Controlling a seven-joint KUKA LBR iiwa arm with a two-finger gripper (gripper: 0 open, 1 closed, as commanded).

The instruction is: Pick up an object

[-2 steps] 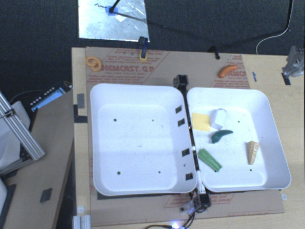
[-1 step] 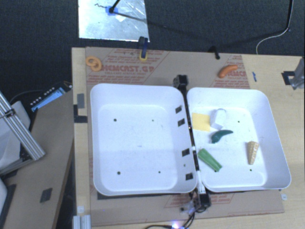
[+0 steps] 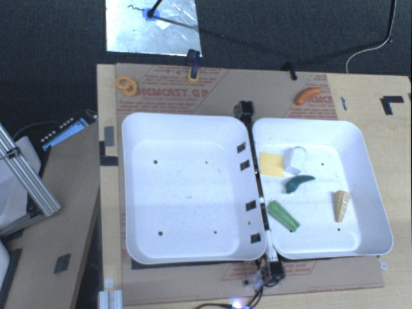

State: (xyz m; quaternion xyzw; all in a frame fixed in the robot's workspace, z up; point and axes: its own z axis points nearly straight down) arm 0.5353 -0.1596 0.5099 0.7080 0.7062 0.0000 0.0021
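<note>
The right bin (image 3: 370, 172) holds several small objects. A yellow flat block (image 3: 271, 165) lies near its left wall, with a pale grey-white piece (image 3: 295, 159) beside it. A dark teal curved piece (image 3: 298, 183) sits just below them. A green oblong block (image 3: 283, 215) lies toward the front left of that bin. A tan cone-shaped piece (image 3: 340, 205) rests at the right side.
The left bin (image 3: 138, 134) stands beside the right one, joined by black clips (image 3: 244, 165) along the middle. On the cardboard behind lie an orange pretzel shape (image 3: 126, 85), an orange sausage shape (image 3: 307, 96) and a yellow clamp (image 3: 193, 66). A metal frame (image 3: 22, 172) stands at left.
</note>
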